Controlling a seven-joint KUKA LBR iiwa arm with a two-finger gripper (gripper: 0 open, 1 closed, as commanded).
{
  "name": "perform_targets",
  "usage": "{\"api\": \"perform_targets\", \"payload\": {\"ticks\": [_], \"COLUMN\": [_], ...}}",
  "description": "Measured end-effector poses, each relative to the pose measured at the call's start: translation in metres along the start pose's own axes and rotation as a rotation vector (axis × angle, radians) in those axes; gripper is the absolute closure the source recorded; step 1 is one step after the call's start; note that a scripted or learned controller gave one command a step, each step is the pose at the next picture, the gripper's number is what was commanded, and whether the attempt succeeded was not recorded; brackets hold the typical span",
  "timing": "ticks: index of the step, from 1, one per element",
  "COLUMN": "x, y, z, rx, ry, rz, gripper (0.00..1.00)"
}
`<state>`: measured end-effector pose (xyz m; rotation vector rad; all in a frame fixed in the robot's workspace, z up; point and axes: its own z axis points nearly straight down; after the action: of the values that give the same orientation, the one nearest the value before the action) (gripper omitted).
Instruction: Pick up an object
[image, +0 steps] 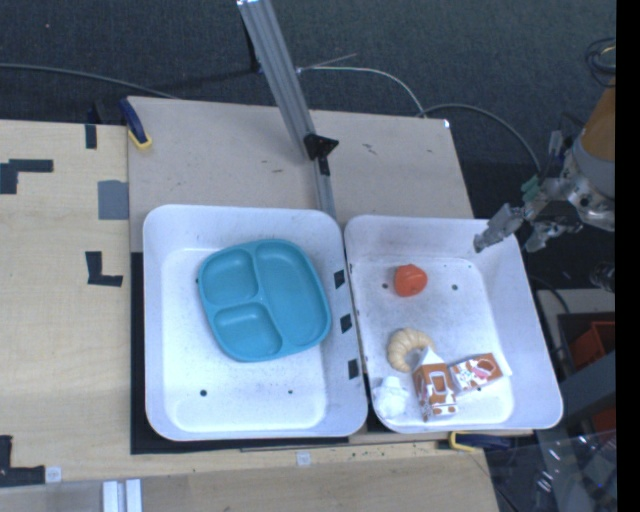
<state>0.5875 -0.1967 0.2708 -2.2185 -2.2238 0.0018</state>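
Note:
In the right bin (520, 300) lie a small orange-red round object (409, 280), a tan croissant-shaped piece (408, 348), an orange and white carton (455, 383) and a small white lump (392, 397). A blue divided plate (265, 298) rests in the left bin (165, 330). My gripper (515, 232) hangs over the right bin's far right corner, up and to the right of the orange-red object. It is open, with nothing between its fingers.
A slanted metal pole (290, 90) rises behind the bins, its foot near their shared rim. Cables run across the dark floor at the back. A wooden bench top lies to the left.

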Motion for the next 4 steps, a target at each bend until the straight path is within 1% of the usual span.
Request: {"api": "perform_targets", "payload": {"ticks": [1,2,3,4], "x": [0.0,0.006,0.012,0.018], "y": [0.0,-0.004,0.004,-0.004], "z": [0.0,0.063,0.12,0.181], "rx": [0.0,0.006,0.006,0.007], "ry": [0.0,0.001,0.001,0.002], "rz": [0.0,0.0,0.0,0.001], "gripper": [0.0,0.0,0.0,0.0]}}
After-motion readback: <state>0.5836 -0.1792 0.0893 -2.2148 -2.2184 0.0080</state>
